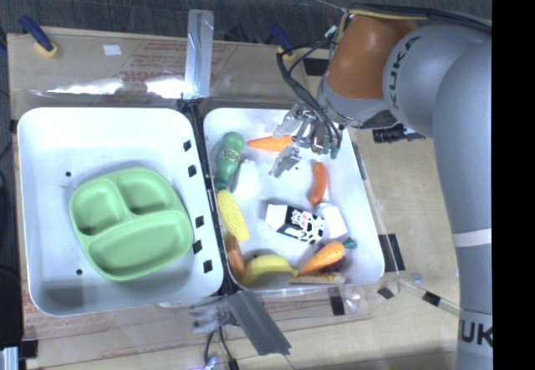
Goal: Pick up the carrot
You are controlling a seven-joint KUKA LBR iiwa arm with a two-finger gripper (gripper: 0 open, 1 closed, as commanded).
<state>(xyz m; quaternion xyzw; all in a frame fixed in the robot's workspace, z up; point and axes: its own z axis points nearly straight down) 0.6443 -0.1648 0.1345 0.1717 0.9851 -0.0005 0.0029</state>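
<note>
My claw (294,145) hangs over the right bin (368,218), fingers spread apart, one tip touching the carrot (269,143) lying beside the green bottle (228,154).

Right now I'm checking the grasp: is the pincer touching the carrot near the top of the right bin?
Cannot tell. In the camera view the pincer overlaps the right end of the carrot, but the slanted angle shows neither contact nor gap plainly.
</note>
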